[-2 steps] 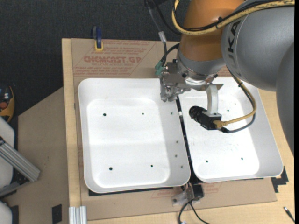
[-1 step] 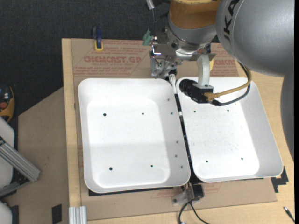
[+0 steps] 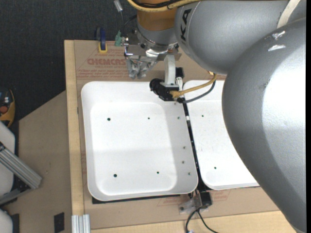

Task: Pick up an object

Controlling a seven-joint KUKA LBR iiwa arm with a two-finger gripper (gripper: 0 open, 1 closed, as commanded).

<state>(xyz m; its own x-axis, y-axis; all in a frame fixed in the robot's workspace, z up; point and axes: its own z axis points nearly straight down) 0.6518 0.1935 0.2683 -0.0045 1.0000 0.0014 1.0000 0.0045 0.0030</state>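
Note:
My gripper (image 3: 137,72) hangs below the orange band (image 3: 155,6) at the back of the scene. It is over the brown board just behind the far rim of the left bin (image 3: 87,130), near that bin's middle. Nothing shows in its grasp. The left bin's white floor shows a few small black dots. The right bin (image 3: 214,144) lies beside it, and the grey arm (image 3: 262,81) hides most of it.
A black connector with a yellow cable (image 3: 165,89) hangs over the bins' shared far corner. Blue (image 3: 102,39) and green (image 3: 118,37) clamps stand at the board's back edge. An aluminium rail (image 3: 19,171) lies off the bench to the left.

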